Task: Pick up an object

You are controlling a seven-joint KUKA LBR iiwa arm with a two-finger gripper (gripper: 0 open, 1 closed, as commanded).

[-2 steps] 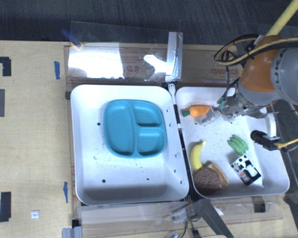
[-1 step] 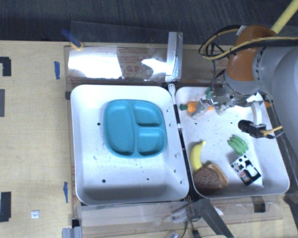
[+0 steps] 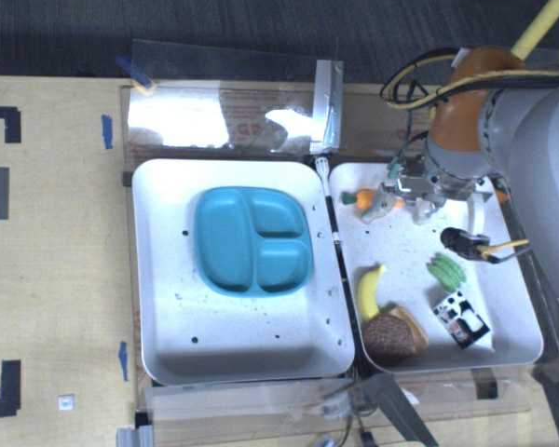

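Orange-green carrot [image 3: 361,198] is lying in right bin [image 3: 522,343], top-left corner | fingers [image 3: 398,196] are hanging just beside it, spread unclear | banana [image 3: 369,291] is lying below.

One fixed camera looks down at a slant from above the bench; both shallow white plastic bins [image 3: 158,277] sit fairly near, mid-frame.

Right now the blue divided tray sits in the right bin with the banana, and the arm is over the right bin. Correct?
Not quite. The camera view shows the blue divided tray in the left bin; the banana lies in the right bin, where the arm is.
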